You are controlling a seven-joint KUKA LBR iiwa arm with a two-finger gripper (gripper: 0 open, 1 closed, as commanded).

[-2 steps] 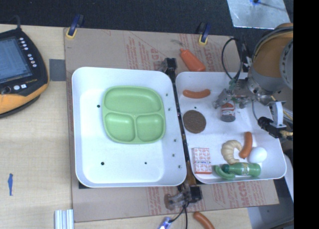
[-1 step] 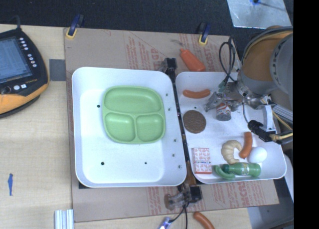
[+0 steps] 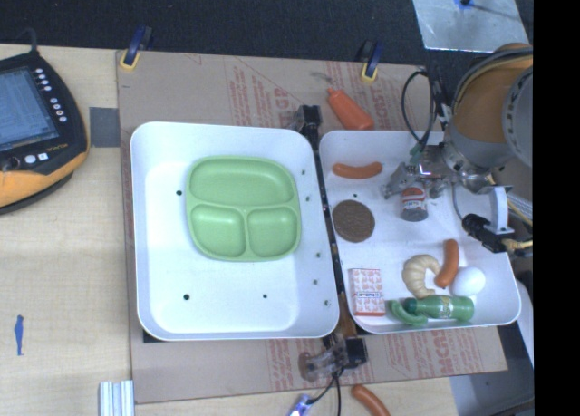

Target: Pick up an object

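My gripper (image 3: pixel 414 189) sits right over a small can (image 3: pixel 413 205) in the right bin (image 3: pixel 381 144); looks clamped on it, I think.

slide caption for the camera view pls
KUKA gripper poised over a small can in the right bin; green tray left.

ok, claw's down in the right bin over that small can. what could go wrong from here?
1. The claw sits right over the small can; an off-centre close could tip it.
2. The sausage and brown disc lie close by and could get nudged.
3. The crowded front corner near the green bottle leaves little room.
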